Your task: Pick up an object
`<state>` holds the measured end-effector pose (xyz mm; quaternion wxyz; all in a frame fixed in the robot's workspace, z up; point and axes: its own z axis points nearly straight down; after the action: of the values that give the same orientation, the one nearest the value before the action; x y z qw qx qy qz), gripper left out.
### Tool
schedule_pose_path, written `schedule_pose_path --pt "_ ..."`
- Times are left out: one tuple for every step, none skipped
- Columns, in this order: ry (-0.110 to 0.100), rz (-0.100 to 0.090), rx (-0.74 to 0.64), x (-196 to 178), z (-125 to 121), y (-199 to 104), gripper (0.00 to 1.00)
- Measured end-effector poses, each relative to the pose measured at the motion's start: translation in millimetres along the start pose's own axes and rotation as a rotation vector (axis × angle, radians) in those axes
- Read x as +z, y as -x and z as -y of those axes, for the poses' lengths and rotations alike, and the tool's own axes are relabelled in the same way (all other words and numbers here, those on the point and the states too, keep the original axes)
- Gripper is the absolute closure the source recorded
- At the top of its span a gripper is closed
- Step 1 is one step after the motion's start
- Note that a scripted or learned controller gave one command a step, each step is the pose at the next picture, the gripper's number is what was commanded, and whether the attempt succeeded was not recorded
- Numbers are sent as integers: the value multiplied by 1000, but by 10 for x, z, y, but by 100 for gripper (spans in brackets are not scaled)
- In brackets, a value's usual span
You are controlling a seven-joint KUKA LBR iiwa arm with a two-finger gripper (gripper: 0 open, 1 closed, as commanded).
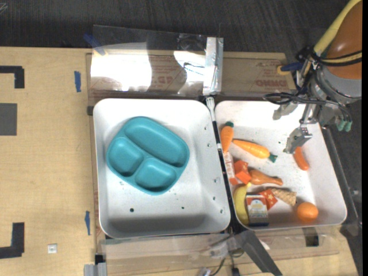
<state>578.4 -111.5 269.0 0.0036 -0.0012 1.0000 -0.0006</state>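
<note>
Two white bins side by side on my bench, so I'll go big to small; the left bin (pixel 115 211) has just a teal divided plate (pixel 148 153) sitting in the middle of it, nothing worth grabbing there; the right bin (pixel 336 206) is where all the pickable stuff is. The arm (pixel 345 50) comes in from the upper right, and the gripper (pixel 298 140) hangs low over the upper right part of that bin; honestly I can't tell whether its pincer is spread or pressed together, it's too small and blurry on my feed, and I see nothing clearly pinched in it. Closest candidate is a small red-orange piece (pixel 301 159) just below the tip, near the right wall; I can't tell if they're touching. Further left there's an orange carrot (pixel 250 148) lying across the bin, another carrot (pixel 227 135) up against the divider, then a heap at the bottom: a banana (pixel 241 204), a little juice carton (pixel 258 207), a cone-looking thing (pixel 286 197) and an orange (pixel 307 211) in the corner. What worries me: that red-orange piece is small and rounded, so I reckon it could squirt out sideways on closing; it's also near the wall, so a finger could clip the rim or land on top of it and just shove it along.
</note>
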Motion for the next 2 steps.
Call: schedule_pose_path --pt "4 -12 -77 1170 -99 -153 0" --pt "-1 10 -15 1791 23 154 0"
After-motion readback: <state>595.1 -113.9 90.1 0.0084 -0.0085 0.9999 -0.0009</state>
